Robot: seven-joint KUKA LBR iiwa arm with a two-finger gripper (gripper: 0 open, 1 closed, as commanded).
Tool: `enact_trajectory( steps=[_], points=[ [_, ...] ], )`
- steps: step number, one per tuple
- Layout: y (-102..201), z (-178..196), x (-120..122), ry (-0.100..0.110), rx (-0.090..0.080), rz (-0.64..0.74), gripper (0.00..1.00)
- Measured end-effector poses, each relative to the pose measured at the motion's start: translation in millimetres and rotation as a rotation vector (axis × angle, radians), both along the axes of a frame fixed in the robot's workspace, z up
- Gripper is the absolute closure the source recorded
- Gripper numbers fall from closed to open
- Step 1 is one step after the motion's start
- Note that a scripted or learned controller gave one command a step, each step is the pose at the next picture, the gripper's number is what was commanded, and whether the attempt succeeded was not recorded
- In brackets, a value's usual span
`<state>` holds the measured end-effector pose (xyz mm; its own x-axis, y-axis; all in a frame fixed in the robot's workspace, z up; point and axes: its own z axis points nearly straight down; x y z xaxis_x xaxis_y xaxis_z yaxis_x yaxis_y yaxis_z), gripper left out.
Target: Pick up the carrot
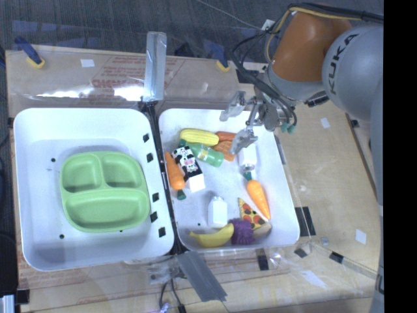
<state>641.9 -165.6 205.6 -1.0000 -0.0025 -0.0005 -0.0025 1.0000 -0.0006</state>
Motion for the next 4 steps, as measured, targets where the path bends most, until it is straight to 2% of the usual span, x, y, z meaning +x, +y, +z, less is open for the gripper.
enact_trajectory(
  steps=[1, 2, 3, 4],
  points=[
    [-36, -115, -41, 0.002, 0.001, 0.142, 0.0],
    [-44, -113, -90, 0.001, 0.001, 0.277, 0.0],
    [-41, -102, -88, -0.003, 0.0, 0.287, 1.0],
    [-41, -102, -88, -0.003, 0.0, 0.287, 0.0]
  ],
)
